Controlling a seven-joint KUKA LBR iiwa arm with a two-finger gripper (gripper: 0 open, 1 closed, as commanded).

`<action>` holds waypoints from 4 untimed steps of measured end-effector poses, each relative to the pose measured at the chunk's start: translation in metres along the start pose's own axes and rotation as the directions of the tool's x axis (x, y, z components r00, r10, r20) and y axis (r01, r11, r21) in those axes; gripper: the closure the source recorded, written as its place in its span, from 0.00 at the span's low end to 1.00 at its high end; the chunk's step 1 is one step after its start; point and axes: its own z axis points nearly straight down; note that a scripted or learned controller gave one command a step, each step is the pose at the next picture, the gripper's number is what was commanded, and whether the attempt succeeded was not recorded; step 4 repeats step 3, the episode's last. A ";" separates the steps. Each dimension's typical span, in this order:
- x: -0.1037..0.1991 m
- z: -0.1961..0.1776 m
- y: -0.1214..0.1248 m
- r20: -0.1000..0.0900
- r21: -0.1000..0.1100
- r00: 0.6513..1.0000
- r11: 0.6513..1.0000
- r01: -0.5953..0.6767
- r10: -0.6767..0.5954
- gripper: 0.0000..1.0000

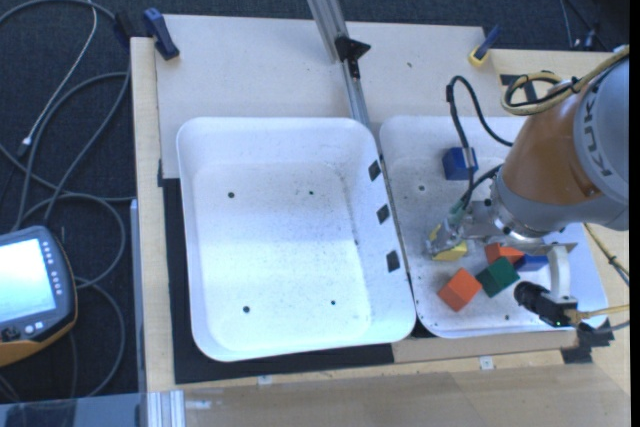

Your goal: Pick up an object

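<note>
Gripper [447,237] low in right bin [415,177], centre-right of frame; I can't tell if it's open or closed. Yellow piece [452,254] just below it, orange block [461,289] and green block [496,279] nearby. I'd centre over one piece, clear of neighbours, then close and lift straight.

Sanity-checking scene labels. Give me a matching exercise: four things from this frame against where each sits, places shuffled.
Things:
1. orange block
2. green block
3. blue block
4. handheld screen

Places:
A. off the bench, at the view's left edge
B. right bin, upper part, apart from the other blocks
C. right bin, near its lower rim, left of the green one
D. right bin, just under the arm's wrist, right of the orange one

Pairs: 1-C, 2-D, 3-B, 4-A
</note>
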 end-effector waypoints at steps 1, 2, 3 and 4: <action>0.096 -0.094 0.056 -0.002 -0.009 1.000 1.000 0.011 -0.011 1.00; 0.153 -0.132 0.027 -0.002 -0.002 1.000 1.000 0.008 -0.008 1.00; 0.158 -0.086 0.055 0.002 0.006 1.000 1.000 0.002 -0.002 1.00; 0.158 -0.086 0.055 0.002 0.006 1.000 1.000 0.002 -0.002 1.00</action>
